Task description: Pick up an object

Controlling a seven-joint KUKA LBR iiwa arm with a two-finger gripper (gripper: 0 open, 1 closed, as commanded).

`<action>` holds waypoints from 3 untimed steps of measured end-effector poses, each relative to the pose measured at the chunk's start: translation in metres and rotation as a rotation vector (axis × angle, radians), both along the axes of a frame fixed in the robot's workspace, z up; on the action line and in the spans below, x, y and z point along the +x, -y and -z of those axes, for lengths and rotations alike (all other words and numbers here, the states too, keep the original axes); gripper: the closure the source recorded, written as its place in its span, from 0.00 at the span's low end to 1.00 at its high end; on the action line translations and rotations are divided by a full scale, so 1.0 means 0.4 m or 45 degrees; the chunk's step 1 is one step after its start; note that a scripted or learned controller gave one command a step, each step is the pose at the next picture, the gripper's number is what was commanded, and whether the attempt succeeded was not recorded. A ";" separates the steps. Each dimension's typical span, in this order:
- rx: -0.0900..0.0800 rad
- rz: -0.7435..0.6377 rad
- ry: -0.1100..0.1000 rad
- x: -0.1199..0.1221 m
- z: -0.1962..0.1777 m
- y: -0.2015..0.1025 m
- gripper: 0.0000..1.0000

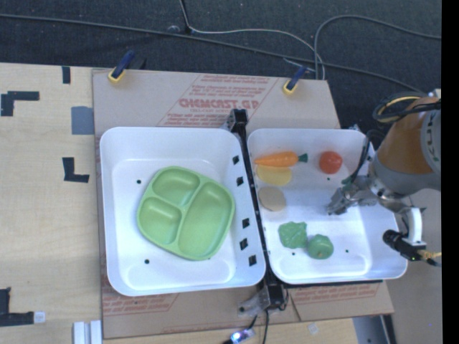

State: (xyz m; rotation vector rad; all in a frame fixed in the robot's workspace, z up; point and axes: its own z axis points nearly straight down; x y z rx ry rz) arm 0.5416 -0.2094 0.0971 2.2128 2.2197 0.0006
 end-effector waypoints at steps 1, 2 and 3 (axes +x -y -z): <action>0.006 0.001 -0.003 0.001 -0.140 -0.026 1.00; 0.006 0.001 -0.003 -0.002 -0.256 -0.048 1.00; 0.004 0.001 0.000 -0.005 -0.415 -0.051 1.00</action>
